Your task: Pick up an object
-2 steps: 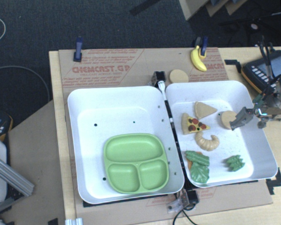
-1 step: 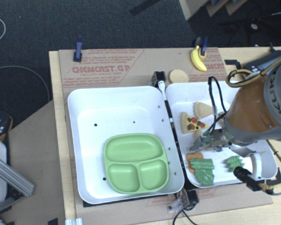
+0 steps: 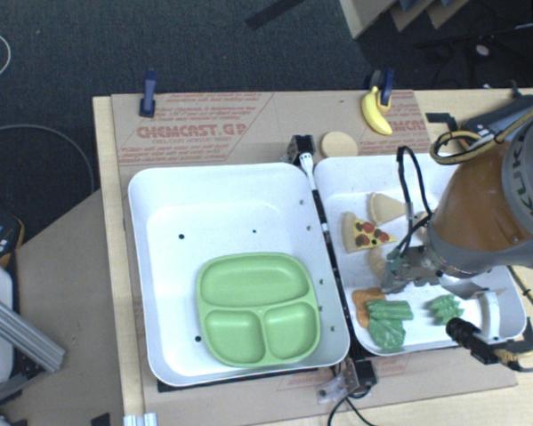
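End effector [image 3: 400, 270] low inside the right bin [image 3: 513, 324], at the end of the grey arm [image 3: 481, 219] reaching in from the right. Grey-green hardware, seen from above at a slant; whether it is open or closed, cannot tell. Nothing is visibly held.

Landmark: the end effector.

- Just below it: an orange carrot-like piece [image 3: 367, 296], and touching that, a green leafy toy [image 3: 388, 321]. The green toy's long axis runs roughly up-and-down the view, toward the bin's near rim.
- Below and right: a second small green piece [image 3: 446, 308], partly under the wrist.
- Just above and left: a pizza slice toy [image 3: 361, 233], point upward. Beyond it, a pale wedge [image 3: 386, 207].
- A pale rounded item sits touching or just under the tool's left side; too hidden to name.

Judgement: the nearest candidates are the pale item and the carrot piece directly beneath the tool; a short descent would meet one of them. Crowding is the risk, since carrot and green toy touch.

Further left: the left bin [image 3: 160, 222] with a green divided plate [image 3: 258, 306] in its near half. Beyond both bins, on the desk [image 3: 117, 260]: a banana [image 3: 376, 113] and a tan disc [image 3: 339, 144], both well apart from the tool.
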Controlling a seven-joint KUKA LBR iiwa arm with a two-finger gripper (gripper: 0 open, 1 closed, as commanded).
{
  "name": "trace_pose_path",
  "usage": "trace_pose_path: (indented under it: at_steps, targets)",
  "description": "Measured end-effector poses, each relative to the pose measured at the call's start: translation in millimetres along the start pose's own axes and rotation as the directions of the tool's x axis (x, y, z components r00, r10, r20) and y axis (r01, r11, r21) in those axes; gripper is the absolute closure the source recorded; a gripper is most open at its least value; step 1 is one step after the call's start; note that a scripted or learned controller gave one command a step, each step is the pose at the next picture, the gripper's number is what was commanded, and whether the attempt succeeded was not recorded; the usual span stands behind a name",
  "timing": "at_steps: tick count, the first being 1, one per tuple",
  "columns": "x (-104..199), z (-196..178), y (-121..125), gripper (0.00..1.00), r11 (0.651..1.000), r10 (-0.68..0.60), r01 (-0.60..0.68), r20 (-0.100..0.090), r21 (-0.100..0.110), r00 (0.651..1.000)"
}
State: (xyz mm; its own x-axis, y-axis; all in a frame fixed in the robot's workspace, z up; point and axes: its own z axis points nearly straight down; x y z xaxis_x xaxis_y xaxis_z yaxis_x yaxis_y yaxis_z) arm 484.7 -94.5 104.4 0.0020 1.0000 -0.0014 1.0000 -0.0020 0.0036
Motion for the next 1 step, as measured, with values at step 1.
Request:
trace_pose_path:
  at_steps: [1]
  targets:
    - [195.5, -84.6, 34.0, 1.00, 1.000, -0.019, 0.019, -0.008, -0.007, 1.000]
